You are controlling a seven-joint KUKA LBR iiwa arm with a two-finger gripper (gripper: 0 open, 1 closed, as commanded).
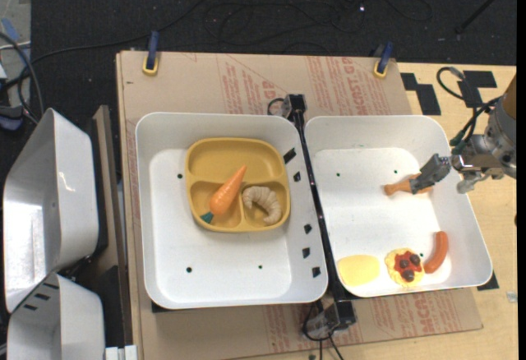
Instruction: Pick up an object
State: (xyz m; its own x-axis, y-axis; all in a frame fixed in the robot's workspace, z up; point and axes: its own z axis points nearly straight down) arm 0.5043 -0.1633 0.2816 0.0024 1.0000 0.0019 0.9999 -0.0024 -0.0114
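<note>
Take the right bin (362, 136) as your landmark. The gripper (431, 175) reaches in over its far right wall, tilted down toward the floor, and its dark tips meet the end of a small orange-brown piece (400, 186) lying on the bin floor. You cannot tell whether the claw is closed on that piece or just touching it. Judging by the slant, the arm comes in low to catch it from the side. Along the near wall of the same bin lie a yellow disc (359, 270), a red-topped round toy (404, 265) and a sausage (436, 252). Left of the bin, a yellow divided plate (234, 151) holds a carrot (228, 191) and a shrimp (265, 202).
</note>
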